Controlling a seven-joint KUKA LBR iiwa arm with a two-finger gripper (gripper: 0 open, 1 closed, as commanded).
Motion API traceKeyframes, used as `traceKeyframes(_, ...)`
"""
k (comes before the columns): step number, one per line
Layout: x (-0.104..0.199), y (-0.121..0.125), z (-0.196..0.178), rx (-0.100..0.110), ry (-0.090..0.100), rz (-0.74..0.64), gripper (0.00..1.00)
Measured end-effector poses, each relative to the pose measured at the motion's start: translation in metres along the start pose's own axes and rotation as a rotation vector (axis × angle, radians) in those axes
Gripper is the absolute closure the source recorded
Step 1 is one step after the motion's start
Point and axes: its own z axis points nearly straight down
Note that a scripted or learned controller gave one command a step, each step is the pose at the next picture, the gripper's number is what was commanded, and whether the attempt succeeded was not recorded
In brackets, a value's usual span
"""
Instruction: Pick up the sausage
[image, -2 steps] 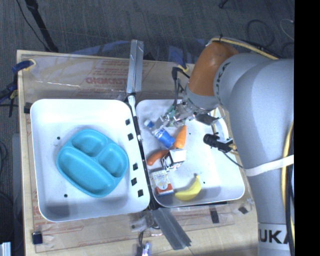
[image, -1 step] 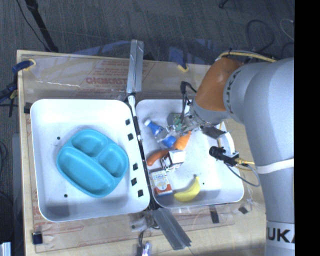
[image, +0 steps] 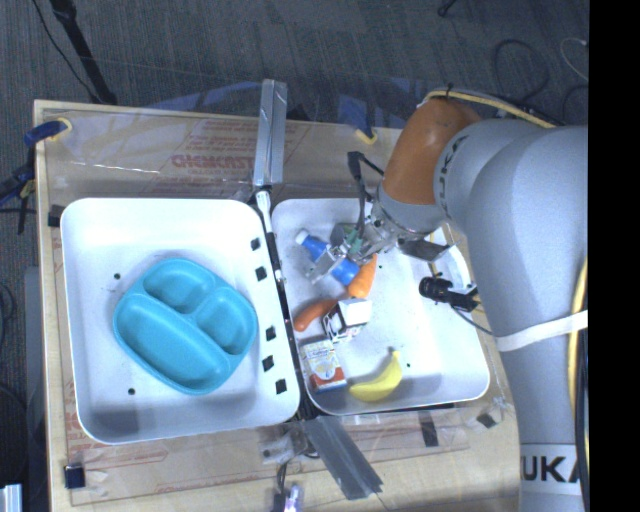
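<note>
One short reddish-orange sausage (image: 313, 313) lies in the right shallow white bin (image: 455, 340), close to that bin's left wall and slanting up toward the right. Just beside its right end sits a small white box with dark markings (image: 346, 316), and just below it, nearer the camera, lies a small carton with a red and white label (image: 324, 364). A yellow banana (image: 379, 380) rests to the right of that carton, near the bin's front wall, curved upward at its right tip. Above the white box an orange carrot-shaped piece (image: 363, 276) stands on a slant, and beside it on the left lies a blue and white bottle-like thing (image: 322, 250), tilted.

The two-finger gripper (image: 352, 243) hangs over this upper cluster, right by the blue thing and the top of the carrot, well apart from the sausage. Whether it is released or clenched I cannot tell, since the tip is lost among the items below it. The grey arm with its orange band (image: 425, 150) reaches in from the right.

The left shallow white bin (image: 90, 380) bears a light blue plastic plate with three compartments (image: 185, 325), lying flat near the bin's middle.
</note>
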Motion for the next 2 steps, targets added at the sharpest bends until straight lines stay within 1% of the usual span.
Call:
traceKeyframes(1,-0.0077,0.0005,-0.0010,-0.012,0.000,-0.102,0.00)
traceKeyframes(2,-0.0012,-0.0020,-0.0010,-0.014,-0.015,-0.165,0.00)
